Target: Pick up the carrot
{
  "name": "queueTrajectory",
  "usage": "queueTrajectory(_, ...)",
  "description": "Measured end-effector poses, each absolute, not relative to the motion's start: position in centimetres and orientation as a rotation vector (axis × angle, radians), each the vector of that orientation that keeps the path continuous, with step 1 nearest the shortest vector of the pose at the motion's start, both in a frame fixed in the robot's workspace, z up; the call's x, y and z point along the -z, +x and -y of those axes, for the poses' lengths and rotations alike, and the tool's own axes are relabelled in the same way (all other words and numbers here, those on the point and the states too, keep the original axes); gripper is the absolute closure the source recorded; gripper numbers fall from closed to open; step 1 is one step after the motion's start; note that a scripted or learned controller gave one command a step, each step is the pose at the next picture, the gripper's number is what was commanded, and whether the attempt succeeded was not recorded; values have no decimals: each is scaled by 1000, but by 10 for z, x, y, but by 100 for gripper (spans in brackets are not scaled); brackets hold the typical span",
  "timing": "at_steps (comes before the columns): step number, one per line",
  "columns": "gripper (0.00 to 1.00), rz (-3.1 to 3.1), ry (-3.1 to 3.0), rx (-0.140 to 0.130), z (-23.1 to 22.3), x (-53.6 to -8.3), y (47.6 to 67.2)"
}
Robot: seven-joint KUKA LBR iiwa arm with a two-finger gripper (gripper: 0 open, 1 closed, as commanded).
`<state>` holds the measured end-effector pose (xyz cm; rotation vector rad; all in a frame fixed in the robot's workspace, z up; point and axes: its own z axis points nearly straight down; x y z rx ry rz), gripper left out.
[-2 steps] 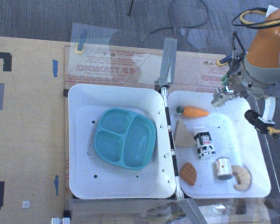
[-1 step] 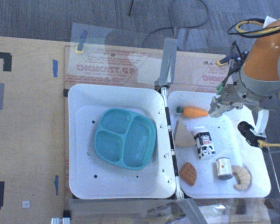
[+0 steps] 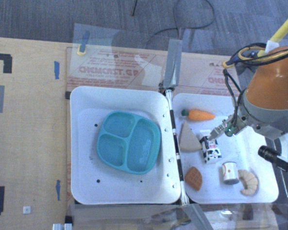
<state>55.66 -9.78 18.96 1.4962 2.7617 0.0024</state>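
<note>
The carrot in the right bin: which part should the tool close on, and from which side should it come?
Grip the carrot across its thick orange middle, coming straight down from above. It lies flat, its long axis running across the view, green top toward the divider, so closing across the short width suits its taper. The far bin wall is close behind it; the tool sits nearer the camera.
</note>
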Motion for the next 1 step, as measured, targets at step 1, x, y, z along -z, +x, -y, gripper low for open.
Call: queueTrajectory(1,100,-2429,1988,-2,48,-185,618)
